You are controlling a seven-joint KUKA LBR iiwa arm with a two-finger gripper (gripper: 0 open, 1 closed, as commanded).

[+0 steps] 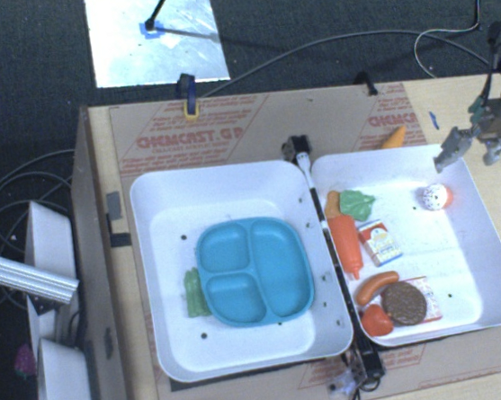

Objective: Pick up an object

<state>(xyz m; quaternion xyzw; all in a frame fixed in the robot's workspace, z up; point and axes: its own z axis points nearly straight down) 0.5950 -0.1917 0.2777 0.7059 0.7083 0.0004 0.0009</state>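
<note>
Gripper (467,148) hangs at the right bin's (493,255) far right corner, fingers spread, nothing between them. Toy food crowds that bin's left edge: a ketchup bottle (347,244), sausage (375,286), burger patty (404,303). A divided blue plate (255,270) fills the left bin (162,251).

Two bins sit side by side on the surface (223,125). The left bin (156,206) holds a divided plate (252,269), with a pickle (194,293) just to its left. In the right bin (482,239), the toy foods crowd the left wall: a bottle (347,244), a small box (381,243) beside it, a cookie (404,302) nearest the front. A ball (433,197) lies apart, toward the back right.
</note>
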